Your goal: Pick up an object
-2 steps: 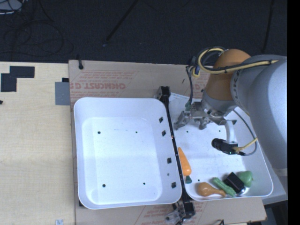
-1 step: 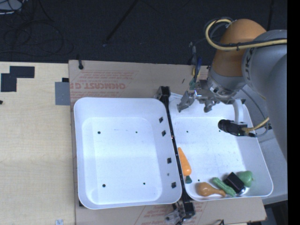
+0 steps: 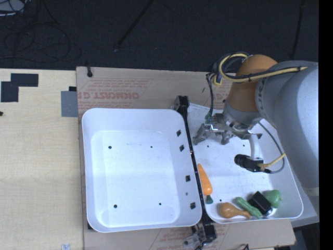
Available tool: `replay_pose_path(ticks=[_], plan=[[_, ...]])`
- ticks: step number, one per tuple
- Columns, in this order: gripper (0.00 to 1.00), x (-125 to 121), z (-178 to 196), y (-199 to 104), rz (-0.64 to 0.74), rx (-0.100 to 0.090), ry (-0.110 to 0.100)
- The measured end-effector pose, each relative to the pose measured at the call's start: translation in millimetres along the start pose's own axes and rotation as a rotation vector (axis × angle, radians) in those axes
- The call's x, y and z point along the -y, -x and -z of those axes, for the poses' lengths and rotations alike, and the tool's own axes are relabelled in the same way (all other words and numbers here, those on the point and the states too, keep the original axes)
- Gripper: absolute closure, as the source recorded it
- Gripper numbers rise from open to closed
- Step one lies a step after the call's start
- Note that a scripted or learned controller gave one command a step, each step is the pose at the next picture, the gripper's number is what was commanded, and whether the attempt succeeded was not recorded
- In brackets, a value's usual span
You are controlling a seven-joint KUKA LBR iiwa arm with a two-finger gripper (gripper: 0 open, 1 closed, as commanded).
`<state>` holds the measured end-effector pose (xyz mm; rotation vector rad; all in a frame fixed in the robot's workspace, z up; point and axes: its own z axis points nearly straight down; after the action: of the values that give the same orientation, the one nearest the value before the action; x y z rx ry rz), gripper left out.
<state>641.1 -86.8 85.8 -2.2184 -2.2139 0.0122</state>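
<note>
Bright, even light overhead washes the white bins (image 3: 99, 124) nearly featureless; background falls to black, picture soft and grainy.

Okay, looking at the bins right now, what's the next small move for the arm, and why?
Probably shift the hand toward the near edge of the right bin. It sits at that bin's far end, while the orange carrot lies nearer, along the divider, apart from the cluttered corner pile.

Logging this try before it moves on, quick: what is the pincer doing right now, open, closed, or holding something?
Pincer: low over the far end of the right bin; open or closed cannot be told, and nothing shows in it.
</note>
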Motion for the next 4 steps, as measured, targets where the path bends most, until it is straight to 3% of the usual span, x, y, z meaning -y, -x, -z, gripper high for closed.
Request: replay_pose_path(ticks=[1, 2, 3, 4], plan=[[1.0, -2, 16, 0, 0.001, -0.001, 0.005], [1.0, 39, 171, -67, 0.01, -0.003, 0.021], [1.0, 80, 102, -128, 0.006, -0.002, -0.001], [1.0, 43, 220, -175, 0.008, -0.003, 0.022]])
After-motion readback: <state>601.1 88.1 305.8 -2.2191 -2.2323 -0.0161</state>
